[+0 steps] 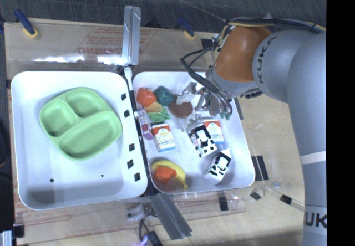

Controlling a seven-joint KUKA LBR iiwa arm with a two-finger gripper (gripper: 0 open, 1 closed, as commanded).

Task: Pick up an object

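Hovering claw (201, 100): low over the upper part of the right bin (244, 150); whether it is open or closed cannot be told, and nothing is seen in it.
Nearest object: brown round piece (179, 109), just left of the claw.
Other objects: teal piece (165, 95), small cartons (163, 137), banana (176, 174).
Advice: the claw should centre over one separate object and descend straight.
Left bin: green plate (80, 123).

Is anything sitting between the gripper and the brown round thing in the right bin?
Nothing visible does. The gripper is low over the right bin, right beside the brown round thing, with only bare bin floor around that side. The teal toy lies on its far side.
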